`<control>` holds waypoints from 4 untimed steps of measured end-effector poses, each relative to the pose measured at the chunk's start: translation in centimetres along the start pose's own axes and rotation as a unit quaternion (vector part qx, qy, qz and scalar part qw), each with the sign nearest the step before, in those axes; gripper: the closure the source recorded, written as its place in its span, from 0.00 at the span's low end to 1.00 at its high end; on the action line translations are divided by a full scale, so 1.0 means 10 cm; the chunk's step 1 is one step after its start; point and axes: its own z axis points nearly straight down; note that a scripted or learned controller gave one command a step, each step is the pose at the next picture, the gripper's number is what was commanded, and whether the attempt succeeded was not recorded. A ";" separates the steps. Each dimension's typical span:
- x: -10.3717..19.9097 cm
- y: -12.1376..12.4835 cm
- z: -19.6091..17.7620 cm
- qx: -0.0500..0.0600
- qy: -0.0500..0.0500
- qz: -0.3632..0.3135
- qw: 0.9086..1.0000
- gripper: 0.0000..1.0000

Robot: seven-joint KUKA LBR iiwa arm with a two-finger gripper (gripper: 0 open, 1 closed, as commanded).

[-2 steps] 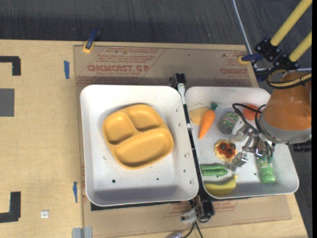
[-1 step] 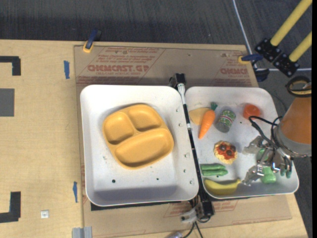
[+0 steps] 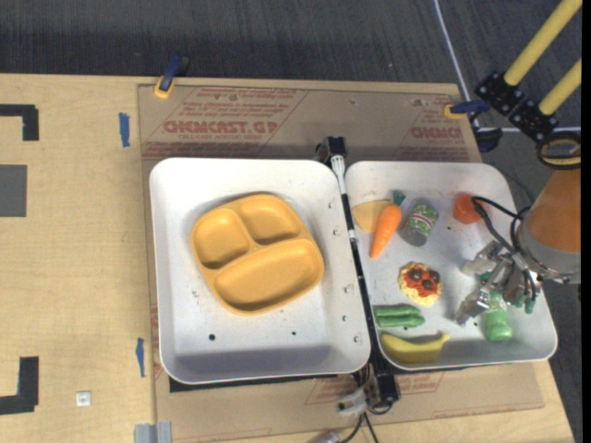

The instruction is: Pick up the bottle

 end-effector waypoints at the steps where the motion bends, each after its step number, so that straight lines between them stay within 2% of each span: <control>1: 0.37 0.10 0.00 0.000 0.000 0.015 1.000 0.00; 2: 0.65 0.61 -1.67 0.000 0.001 0.119 0.993 0.00; 3: 0.08 0.34 -0.75 0.001 0.003 0.130 0.992 0.00; 4: 0.05 0.10 0.00 0.000 0.002 -0.030 1.000 0.00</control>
